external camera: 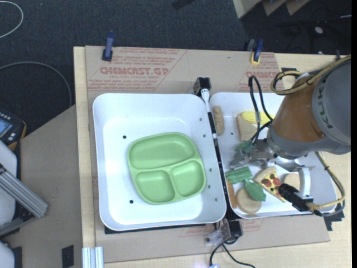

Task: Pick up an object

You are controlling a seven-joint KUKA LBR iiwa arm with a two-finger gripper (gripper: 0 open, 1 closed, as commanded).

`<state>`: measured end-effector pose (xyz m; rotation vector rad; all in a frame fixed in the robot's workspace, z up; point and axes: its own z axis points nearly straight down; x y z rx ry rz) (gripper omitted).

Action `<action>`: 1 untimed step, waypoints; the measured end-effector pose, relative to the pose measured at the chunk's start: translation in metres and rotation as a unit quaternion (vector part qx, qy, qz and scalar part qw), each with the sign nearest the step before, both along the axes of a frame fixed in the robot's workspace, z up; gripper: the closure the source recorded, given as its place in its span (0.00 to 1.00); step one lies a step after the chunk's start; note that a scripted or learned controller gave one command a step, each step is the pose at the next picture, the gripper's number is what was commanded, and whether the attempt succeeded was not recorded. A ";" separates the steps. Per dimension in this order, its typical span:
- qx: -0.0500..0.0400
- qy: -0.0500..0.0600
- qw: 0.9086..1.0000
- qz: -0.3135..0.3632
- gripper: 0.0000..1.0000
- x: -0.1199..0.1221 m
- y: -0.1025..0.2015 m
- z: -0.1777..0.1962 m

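Observation:
The right bin (329, 197) holds several toy foods. A tan roll (217, 120) lies along its left wall, and a yellow piece (249, 117) sits on a beige block (244, 128) at the back. Toward the front are a green piece (239, 175), a pizza slice (271, 181) and a round tan bun (247, 201) with a green leaf (255, 190) on it. My gripper (244, 156) is low in this bin's middle left, right by a dark green piece (243, 147). The grey and orange arm (301, 119) hides what lies under it.
The left bin (111, 116) holds a light green divided plate (165, 166). A black rod (212, 124) runs along the seam between the bins. Black cables (257, 102) loop over the right bin's back. Blue clamps (107, 47) grip the cardboard's far edge.

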<state>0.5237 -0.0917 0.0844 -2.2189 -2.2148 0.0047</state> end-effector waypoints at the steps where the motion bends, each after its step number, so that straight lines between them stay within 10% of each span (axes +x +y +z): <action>1: -0.002 -0.004 1.000 0.001 0.00 0.015 -0.004 0.000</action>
